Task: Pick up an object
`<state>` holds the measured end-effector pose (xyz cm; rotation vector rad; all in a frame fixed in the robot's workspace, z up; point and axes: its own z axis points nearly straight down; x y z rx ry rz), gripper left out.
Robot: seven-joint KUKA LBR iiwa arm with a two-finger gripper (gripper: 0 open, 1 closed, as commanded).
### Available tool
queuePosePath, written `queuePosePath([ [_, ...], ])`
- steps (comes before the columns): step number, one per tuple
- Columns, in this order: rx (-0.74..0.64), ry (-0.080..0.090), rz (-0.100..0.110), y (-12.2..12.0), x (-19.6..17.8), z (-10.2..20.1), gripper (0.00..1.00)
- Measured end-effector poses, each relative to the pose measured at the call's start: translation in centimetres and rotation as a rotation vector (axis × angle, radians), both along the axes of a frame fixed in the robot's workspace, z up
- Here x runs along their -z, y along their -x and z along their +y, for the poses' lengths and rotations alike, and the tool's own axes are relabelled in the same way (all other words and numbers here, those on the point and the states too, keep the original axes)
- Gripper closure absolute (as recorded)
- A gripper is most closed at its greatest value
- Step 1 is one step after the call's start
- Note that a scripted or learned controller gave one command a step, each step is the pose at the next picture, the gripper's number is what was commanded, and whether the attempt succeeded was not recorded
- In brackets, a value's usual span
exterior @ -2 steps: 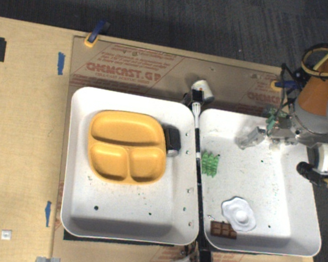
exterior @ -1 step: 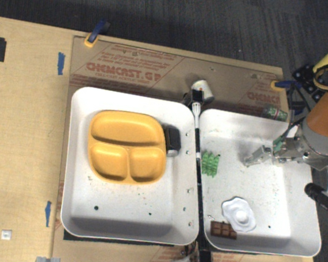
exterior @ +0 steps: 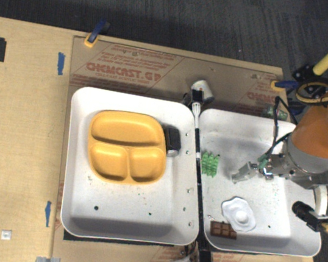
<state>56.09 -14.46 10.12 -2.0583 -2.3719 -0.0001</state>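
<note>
Gripper [exterior: 242,172] is hovering in the right bin [exterior: 300,244] — jaw state untellable — needing to descend on the white cap [exterior: 238,214] below it.

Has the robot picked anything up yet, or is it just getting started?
Nothing looks picked up yet. The gripper hangs low over the right bin, while the green block, white lid and brown piece lie loose. Grabbing and lifting remain.
</note>
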Motion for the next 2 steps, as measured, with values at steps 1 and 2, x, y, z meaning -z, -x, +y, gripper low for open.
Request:
queuePosePath([
  [1, 0.169, -0.001, 0.002, 2.7, -0.6, 4.4, 0.00],
  [2, 0.031, 0.001, -0.003, -5.1, 1.6, -0.1, 0.00],
])
